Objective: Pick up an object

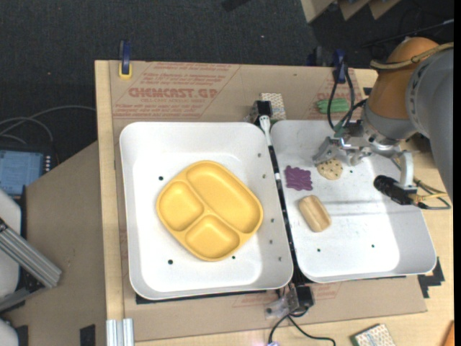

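Three small objects lie in the right bin (403, 254). A purple flat piece (297, 177) sits near the bin's left wall. Just right of it is a round speckled cookie (330, 169). Nearer the front lies a tan bread-like roll (314, 213). My gripper (338, 151) reaches in from the right and hangs at the far side of this bin, right behind the cookie. Its metal fingers stand open and nothing is between them.
The left bin (137, 193) bears a yellow divided plate (209, 209). A black part with cables (392, 188) hangs off the arm over the right bin's right side. Clamps and a green item (333, 106) sit on the cardboard behind the bins.
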